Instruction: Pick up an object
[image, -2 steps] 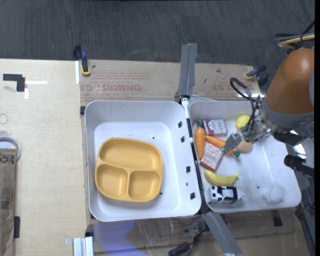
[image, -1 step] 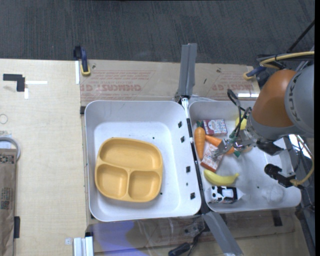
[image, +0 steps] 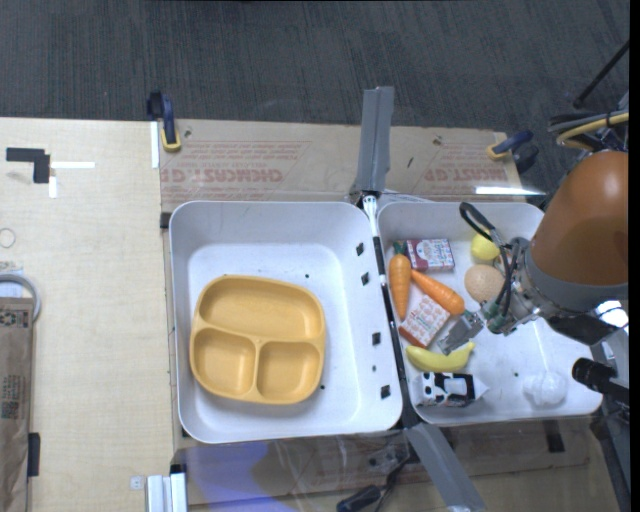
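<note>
Yellow banana (image: 441, 353) lies directly beneath the end effector (image: 462, 332), its long axis running left to right along the right bin's (image: 560, 405) floor. Whether the end effector is open or closed I cannot tell. Crowding it: a carton (image: 424, 320) just left, carrots (image: 436, 289) beyond, an egg (image: 483, 281) above. Open floor lies to its right.

One fixed overhead camera, slanting down on both white bins (image: 190, 330).
</note>
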